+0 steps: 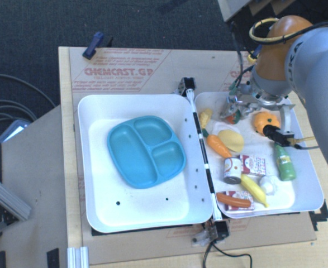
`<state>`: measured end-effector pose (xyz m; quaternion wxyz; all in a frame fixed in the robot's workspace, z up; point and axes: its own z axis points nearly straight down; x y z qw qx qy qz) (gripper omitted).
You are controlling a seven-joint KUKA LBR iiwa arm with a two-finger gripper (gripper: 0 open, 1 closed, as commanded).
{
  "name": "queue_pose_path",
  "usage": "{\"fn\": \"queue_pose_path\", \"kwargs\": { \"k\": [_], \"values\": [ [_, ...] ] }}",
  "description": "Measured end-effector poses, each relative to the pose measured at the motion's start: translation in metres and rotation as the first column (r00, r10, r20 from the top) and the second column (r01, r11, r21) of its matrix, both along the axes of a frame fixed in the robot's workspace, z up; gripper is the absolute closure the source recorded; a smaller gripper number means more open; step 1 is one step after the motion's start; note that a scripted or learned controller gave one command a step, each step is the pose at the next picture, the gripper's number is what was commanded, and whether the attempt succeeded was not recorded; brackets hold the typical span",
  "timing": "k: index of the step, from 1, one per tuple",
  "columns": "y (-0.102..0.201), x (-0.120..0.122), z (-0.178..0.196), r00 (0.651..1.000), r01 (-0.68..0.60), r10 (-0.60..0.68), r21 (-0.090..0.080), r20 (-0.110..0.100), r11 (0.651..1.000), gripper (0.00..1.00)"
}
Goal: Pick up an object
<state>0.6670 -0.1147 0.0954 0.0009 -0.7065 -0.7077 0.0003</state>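
Nearest, along the lower edge of the right bin (312,197): a hot dog (234,200) and a banana (253,188), then a can (232,170), a small carton (255,164) and a green bottle (285,163), long axis running up-frame. Mid-bin, a carrot (219,146) lying diagonally and a pale yellow piece (232,139), both lower left of the gripper (237,108). Farthest, at the bin's upper edge, gripper low among the toys, orange fruit (262,121) just to its right; fingers' state impossible to tell, nothing visibly held.
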Motion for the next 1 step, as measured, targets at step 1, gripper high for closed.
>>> {"fn": "queue_pose_path", "kwargs": {
  "k": [1],
  "values": [
    [0.0819, -0.0633, 0.0895, 1.0, 0.001, -0.001, 0.0, -0.001, 1.0, 1.0]
  ]
}}
